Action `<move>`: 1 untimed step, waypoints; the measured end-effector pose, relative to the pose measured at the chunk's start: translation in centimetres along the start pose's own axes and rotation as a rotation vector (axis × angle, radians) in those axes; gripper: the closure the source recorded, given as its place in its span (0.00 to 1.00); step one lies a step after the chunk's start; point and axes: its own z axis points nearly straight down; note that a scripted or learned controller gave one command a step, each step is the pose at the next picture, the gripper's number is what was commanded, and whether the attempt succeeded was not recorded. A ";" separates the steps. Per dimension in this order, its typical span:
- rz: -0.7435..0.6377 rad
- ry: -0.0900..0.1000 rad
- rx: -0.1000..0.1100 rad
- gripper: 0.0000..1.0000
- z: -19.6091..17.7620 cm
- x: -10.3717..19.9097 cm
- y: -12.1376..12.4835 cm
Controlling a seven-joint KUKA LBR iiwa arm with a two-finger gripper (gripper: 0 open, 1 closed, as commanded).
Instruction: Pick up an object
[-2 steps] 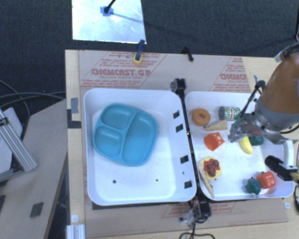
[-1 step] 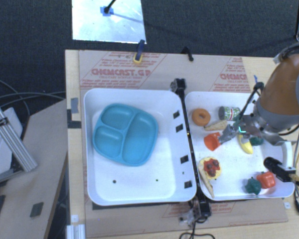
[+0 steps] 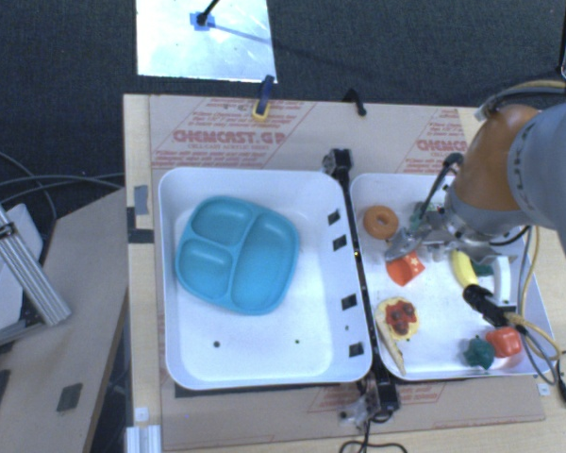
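Over right bin (image 3: pixel 373 194), pincer (image 3: pixel 403 249) state unclear, touching orange block (image 3: pixel 406 270), donut (image 3: pixel 380 221) beside

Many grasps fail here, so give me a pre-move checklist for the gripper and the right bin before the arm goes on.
1. Gripper over the right white bin: ok.
2. Target below: orange-red chunk directly under the gripper: ok.
3. Chunk between the fingers: cannot tell.
4. Neighbours apart from the chunk: brown ring doughnut and round pizza-like toy both apart: ok.
5. Yellow banana-shaped toy partly hidden by the arm: cannot tell.
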 end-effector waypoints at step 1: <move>0.001 0.000 -0.002 1.00 -1.4 0.0 -0.1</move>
